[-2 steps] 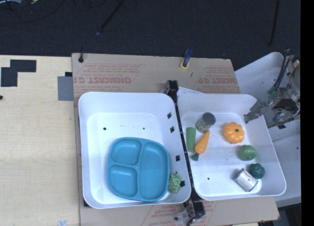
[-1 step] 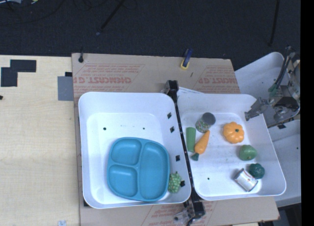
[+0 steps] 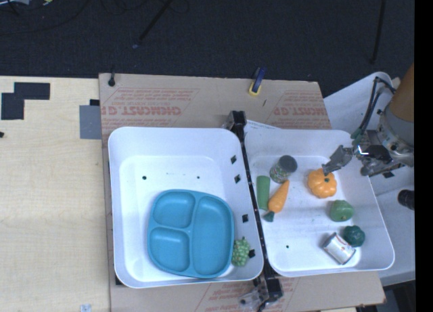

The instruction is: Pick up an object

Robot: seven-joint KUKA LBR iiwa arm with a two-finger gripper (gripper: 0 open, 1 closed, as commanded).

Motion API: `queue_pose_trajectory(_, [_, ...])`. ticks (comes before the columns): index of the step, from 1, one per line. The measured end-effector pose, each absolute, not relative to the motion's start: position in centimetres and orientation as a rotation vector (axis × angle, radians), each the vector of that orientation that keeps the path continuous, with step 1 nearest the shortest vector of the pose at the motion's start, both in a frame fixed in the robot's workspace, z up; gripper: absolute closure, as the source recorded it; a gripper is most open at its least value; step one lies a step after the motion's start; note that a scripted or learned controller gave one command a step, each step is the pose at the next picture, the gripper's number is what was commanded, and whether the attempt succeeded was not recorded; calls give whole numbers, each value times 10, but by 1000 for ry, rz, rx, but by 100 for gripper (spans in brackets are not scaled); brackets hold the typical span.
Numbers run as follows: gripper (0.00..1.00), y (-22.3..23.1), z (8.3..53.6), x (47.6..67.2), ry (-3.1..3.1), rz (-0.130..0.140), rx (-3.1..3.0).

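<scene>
My gripper (image 3: 336, 162) hangs open, holding nothing, just above the pumpkin (image 3: 321, 183) near the right bin's (image 3: 301, 268) far-right rim.

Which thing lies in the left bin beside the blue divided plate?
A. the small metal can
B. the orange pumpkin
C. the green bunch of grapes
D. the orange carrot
C: the green bunch of grapes lies at the right edge of the blue divided plate in the left bin; the carrot, the metal can and the pumpkin all lie in the right bin.
</scene>
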State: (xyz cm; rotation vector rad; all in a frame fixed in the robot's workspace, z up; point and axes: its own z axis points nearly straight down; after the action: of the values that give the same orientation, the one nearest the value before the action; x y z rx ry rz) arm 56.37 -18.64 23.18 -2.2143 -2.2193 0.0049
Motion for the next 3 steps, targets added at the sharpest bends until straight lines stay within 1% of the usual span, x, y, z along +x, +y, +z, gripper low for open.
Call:
queue_pose_trajectory(1, [0,-179,170,569,-2219,5,-2214])
queue_pose_trajectory(2, [0,-179,106,564,-2217,6,-2215])
queue_pose_trajectory(3, [0,-177,86,564,-2218,3,-2219])
